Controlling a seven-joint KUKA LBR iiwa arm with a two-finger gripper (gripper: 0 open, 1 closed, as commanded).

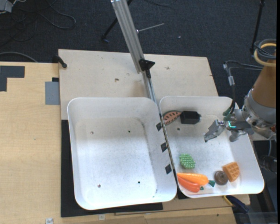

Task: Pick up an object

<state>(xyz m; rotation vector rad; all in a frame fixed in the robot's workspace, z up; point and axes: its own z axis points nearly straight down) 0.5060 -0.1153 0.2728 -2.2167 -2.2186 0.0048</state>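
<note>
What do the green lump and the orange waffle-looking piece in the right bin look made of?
Green lump: probably soft rubber or plastic, matte, with a bumpy surface. Orange waffle piece: likely moulded plastic or foam, matte, with a grid pattern. Too small to be sure.

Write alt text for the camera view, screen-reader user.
A grey arm's gripper hangs over the right bin, touching nothing. That bin holds a carrot, green toy, waffle, brown disc, black block and a brown striped piece. The left bin sits beside it.
</note>
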